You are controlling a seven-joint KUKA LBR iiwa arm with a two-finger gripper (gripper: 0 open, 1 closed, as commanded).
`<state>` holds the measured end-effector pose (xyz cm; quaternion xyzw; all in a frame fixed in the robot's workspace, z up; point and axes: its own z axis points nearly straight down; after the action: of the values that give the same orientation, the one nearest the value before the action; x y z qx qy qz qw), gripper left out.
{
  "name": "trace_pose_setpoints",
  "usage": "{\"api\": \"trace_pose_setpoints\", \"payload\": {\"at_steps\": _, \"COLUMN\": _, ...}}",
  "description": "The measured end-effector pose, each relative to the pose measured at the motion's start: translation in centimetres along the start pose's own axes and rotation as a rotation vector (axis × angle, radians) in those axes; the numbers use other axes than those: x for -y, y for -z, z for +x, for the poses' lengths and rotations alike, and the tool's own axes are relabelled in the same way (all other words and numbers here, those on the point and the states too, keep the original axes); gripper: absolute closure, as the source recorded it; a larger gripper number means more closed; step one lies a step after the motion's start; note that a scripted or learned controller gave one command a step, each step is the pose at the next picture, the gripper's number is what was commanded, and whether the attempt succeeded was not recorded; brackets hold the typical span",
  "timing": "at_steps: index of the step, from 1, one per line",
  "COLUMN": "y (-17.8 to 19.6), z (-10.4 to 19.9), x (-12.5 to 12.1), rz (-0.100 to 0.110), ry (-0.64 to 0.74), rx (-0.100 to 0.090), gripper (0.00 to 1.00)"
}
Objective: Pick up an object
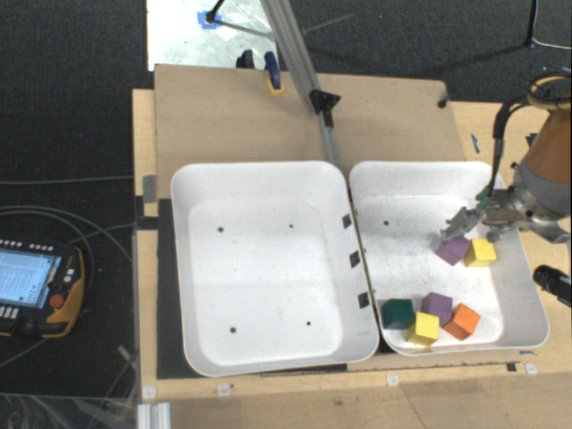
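Purple and yellow blocks sit side by side in the right bin [518, 324], a purple block [453, 249] touching a yellow block [481, 253] near the bin's far right wall. The gripper [464, 222] hangs just over the purple one, its grey fingers [458, 222] reaching down to the block's top edge; from this slant I cannot tell whether they are apart or closed, and nothing shows plainly between them, so no hold can be claimed. The arm [547, 164] leans in from the right with its orange band above the wrist.

Four more blocks cluster at the bin's near edge: a green block [398, 313], a second purple block [436, 307], a second yellow block [425, 328] and an orange block [462, 321]. The left bin [192, 266] lies beside it.

These blocks look like small foam or wooden cubes, probably light, stiff and not fragile, with flat faces that should grip well. Best hold is across two opposite flat sides, square on; the yellow neighbour pressed against the purple one may crowd one finger and nudge the block aside
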<state>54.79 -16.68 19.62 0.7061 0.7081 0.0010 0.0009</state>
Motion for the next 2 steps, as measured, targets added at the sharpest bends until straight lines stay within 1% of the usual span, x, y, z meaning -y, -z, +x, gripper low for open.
{"api": "trace_pose_setpoints", "payload": {"at_steps": 1, "y": -10.8, "z": -3.7, "x": -4.8, "rz": -0.001, "ry": 0.001, "rx": 0.003, "gripper": 0.0}}
{"api": "trace_pose_setpoints", "payload": {"at_steps": 2, "y": -10.6, "z": 0.9, "x": -1.8, "rz": 0.004, "ry": 0.005, "rx": -0.001, "gripper": 0.0}}
